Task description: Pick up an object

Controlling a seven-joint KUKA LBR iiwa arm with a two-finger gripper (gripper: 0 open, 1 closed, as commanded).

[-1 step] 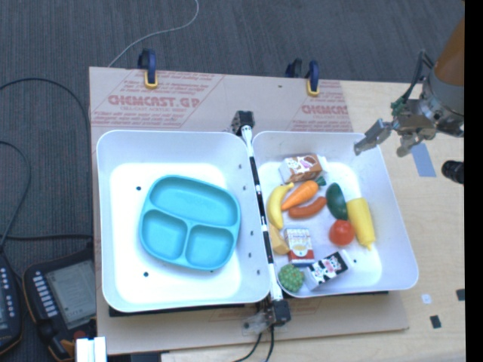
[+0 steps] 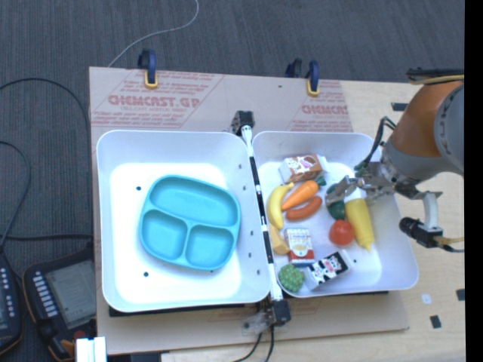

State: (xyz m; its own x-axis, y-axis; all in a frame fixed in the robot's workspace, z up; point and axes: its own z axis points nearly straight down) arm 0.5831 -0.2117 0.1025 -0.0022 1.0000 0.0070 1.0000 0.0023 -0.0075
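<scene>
Hovering low in the right bin (image 2: 392, 274), the end effector (image 2: 343, 189) sits above the gap between a carrot (image 2: 300, 193) and a yellow corn cob (image 2: 361, 221), with a small dark green piece (image 2: 337, 210) just beneath its tips; nothing is visibly between its metal parts, and from this slanted view I cannot tell whether it is released or clenched. Since any object satisfies the task, the candidates all lie crowded in this bin, and that crowding is the main hazard. A descent here could land on the edge of the corn cob or the green piece rather than around either, pushing them aside instead of trapping one. The rounded, smooth-looking toys, such as the red tomato (image 2: 342, 233) touching the corn cob, probably roll or squirt out under a squeeze. Closing near the carrot risks catching the sausage (image 2: 304, 207) lying against it, giving a weak two-object pinch that may drop on lift. Farther out, the banana (image 2: 276, 205), a snack packet (image 2: 302, 167), a small carton (image 2: 299, 244), a black-and-white box (image 2: 329, 268) and a broccoli floret (image 2: 290, 277) hug the bin's wall and centre divider, where a tip could strike the rim. The left bin (image 2: 121, 277) with its blue tray (image 2: 189, 221) lies well apart on the table (image 2: 189, 100).
</scene>
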